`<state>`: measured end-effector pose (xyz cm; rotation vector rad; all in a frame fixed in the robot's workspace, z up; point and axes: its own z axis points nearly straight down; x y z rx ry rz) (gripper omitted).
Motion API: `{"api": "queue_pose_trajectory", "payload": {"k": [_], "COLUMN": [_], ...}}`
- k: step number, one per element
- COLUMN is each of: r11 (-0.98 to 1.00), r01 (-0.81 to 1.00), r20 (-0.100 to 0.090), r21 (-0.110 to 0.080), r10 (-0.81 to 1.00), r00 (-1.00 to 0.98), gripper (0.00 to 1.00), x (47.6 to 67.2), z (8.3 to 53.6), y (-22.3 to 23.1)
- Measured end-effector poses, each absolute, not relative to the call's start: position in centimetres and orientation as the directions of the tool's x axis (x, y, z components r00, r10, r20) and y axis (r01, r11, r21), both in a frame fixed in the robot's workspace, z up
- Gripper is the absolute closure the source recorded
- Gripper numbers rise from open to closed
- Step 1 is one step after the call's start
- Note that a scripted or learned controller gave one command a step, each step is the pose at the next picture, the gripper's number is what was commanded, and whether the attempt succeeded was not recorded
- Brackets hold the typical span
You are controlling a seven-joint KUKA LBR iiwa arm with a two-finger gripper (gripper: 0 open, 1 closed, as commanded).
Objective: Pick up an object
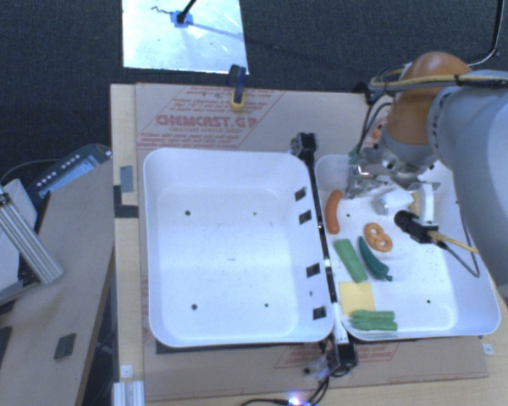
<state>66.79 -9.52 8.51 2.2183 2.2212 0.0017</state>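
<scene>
— Where's the gripper [374, 183]?
— I see it low in the right bin [466, 311], upper part. Fingers, I can't tell.
— Objects?
— Orange sausage [332, 211], pretzel [377, 237], green pieces [361, 259] just beside it.

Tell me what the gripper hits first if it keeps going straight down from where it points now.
Probably the bare floor of the right bin: the gripper hangs over its upper end, with the orange sausage just beside. Depth is unclear.
</scene>
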Motion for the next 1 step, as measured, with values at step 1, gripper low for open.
{"api": "queue_pose_trajectory", "payload": {"k": [1], "r11": [0.001], "r01": [1.000], "r20": [-0.001], "r21": [0.004], "r10": [1.000], "r00": [-0.001], "gripper": [1.00], "x": [66.94], "z": [8.56], "y": [-10.25]}}
